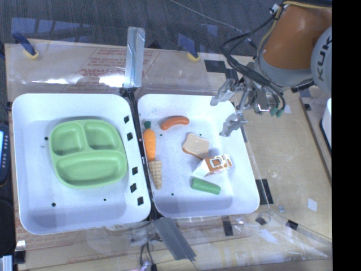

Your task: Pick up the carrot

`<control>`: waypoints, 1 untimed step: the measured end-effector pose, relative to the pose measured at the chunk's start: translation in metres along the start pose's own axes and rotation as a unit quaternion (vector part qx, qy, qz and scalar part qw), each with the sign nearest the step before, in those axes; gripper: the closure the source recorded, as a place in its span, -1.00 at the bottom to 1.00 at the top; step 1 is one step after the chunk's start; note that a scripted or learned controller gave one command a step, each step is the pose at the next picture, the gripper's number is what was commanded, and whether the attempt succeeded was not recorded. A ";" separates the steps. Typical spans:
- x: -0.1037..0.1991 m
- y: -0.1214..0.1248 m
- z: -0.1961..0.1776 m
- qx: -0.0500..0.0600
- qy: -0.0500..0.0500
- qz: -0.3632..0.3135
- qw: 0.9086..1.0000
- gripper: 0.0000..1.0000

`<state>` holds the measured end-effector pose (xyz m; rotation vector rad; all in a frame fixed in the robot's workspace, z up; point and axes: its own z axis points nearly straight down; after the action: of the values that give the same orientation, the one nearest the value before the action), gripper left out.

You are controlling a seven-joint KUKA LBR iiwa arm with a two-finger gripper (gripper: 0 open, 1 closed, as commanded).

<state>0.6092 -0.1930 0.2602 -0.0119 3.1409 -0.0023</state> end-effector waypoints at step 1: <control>-0.049 -0.015 0.164 0.000 -0.001 0.036 0.999 -1.00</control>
<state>0.6584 -0.2081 0.0961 0.1026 3.1376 -0.0014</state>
